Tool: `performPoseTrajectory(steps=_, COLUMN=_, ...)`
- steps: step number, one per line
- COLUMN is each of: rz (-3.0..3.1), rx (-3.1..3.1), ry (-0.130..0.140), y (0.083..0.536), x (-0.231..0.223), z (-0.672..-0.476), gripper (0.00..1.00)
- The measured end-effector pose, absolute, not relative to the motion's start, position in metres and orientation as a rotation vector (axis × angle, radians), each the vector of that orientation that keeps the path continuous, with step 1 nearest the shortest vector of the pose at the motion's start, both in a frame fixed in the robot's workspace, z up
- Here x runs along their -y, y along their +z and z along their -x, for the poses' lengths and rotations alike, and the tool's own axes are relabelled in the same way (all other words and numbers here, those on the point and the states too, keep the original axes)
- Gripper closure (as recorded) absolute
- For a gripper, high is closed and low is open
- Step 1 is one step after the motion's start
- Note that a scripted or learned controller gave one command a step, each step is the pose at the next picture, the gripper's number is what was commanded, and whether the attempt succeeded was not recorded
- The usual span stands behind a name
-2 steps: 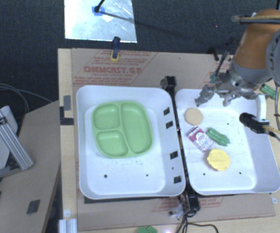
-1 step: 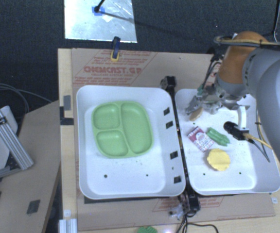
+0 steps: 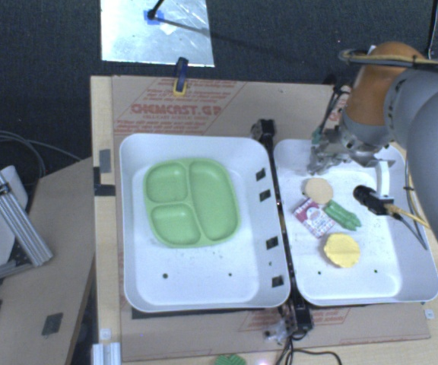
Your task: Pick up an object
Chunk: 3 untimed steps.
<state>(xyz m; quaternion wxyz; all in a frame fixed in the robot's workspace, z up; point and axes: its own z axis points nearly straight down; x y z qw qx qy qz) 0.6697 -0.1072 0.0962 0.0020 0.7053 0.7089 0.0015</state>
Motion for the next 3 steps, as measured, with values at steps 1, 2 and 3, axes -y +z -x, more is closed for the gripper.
performPoseTrajectory(steps=1, rz=-2.213, rx=-2.225, ry=0.004, y=0.096, x=0.107, z=-0.670, gripper=0.00)
performPoseTrajectory(steps=2, rz=-2.226, rx=-2.224, ry=-0.005, y=0.083, x=0.109, z=-0.597, gripper=0.00)
performPoseTrajectory(steps=3, rz=-2.216, rx=-2.222, ry=0.004, y=0.085, x=0.120, z=-0.621, gripper=0.00)
